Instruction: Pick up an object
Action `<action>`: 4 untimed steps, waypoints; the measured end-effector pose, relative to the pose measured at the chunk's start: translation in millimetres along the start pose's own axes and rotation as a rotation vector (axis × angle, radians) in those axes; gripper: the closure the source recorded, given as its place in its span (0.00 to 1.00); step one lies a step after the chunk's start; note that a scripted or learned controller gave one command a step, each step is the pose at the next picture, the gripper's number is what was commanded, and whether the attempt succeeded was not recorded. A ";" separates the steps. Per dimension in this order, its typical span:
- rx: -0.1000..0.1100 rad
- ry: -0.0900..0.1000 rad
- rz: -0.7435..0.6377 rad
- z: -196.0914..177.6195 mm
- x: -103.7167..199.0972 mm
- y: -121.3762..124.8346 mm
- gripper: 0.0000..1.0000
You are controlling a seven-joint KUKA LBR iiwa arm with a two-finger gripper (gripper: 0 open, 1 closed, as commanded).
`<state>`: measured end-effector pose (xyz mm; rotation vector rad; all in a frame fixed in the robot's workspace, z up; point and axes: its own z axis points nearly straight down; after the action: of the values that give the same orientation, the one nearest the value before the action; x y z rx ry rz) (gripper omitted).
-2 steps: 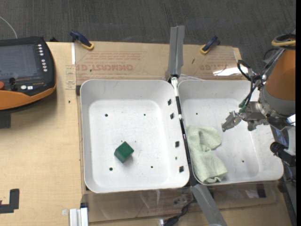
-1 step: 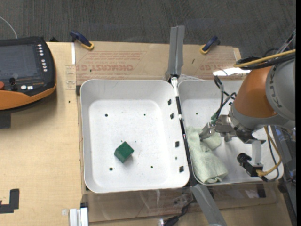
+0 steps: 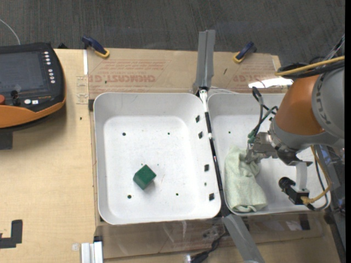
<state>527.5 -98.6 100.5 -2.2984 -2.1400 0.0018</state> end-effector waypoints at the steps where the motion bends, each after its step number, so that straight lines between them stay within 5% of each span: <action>1: 0.000 -0.002 0.220 -90.5 76.6 -0.6 1.00; 2: 0.002 -0.003 0.262 -89.8 88.9 70.1 1.00; 3: 0.002 -0.003 0.261 -89.9 89.3 70.2 0.00; 4: 0.002 -0.003 0.261 -89.9 89.3 70.2 0.00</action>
<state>604.0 -14.5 190.3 -2.5585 -1.8229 0.0074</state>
